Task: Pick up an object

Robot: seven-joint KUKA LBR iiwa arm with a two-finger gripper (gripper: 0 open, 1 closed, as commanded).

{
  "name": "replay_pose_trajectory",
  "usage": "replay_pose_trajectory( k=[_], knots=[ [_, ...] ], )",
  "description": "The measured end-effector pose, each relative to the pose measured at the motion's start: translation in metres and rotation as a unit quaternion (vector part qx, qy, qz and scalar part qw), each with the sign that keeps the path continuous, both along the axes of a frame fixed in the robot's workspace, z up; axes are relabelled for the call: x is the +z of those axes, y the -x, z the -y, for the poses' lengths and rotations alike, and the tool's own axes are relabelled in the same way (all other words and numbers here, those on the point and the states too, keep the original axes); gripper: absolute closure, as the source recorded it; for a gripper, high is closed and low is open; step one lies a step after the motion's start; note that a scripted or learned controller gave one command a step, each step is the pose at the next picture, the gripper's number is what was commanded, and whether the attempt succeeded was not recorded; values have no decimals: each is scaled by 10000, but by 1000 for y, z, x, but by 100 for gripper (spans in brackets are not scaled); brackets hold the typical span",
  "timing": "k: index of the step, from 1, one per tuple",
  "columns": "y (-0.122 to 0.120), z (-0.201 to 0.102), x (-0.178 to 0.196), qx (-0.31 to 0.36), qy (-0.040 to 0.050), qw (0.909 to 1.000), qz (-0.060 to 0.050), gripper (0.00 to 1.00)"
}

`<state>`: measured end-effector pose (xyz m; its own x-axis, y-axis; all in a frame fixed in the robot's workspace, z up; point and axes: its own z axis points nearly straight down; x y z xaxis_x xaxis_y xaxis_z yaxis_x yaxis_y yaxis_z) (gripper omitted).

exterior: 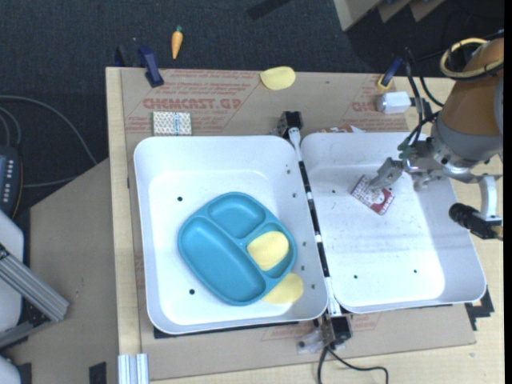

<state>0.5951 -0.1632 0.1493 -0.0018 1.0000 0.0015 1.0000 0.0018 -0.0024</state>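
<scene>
Risk assessment: the only object in the right bin (448,270) is a small flat packet (374,194), white with red print, lying in the bin's upper-left area, toward 10 o'clock from the bin centre. A thin, flat item of this kind probably offers little height above the bin floor, so a closing stroke may slide over it or push it aside rather than capture it. An off-centre contact at its 1 o'clock corner could pivot the packet, or tip it up and let it drop on lift. The gripper (392,172) sits at the packet's 1 o'clock side, at or just above that corner; contact cannot be confirmed from this angle. The degree of opening cannot be determined, and no object is visibly held. The left bin (160,174) holds a blue divided tray (220,250) with a yellow piece (269,249) in one compartment and another yellow piece (283,290) at the tray's 5 o'clock edge, well apart from the gripper.
</scene>
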Motion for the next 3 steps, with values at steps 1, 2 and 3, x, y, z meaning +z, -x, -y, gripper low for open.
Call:
replay_pose_trajectory(
  k=[1,2,3],
  knots=[
    [14,-14,-66,-9,2,10000,-2,0],
    [-16,-10,0,-2,14,10000,26,0],
    [-7,-11,-65,-12,2,10000,0,0]
  ],
)
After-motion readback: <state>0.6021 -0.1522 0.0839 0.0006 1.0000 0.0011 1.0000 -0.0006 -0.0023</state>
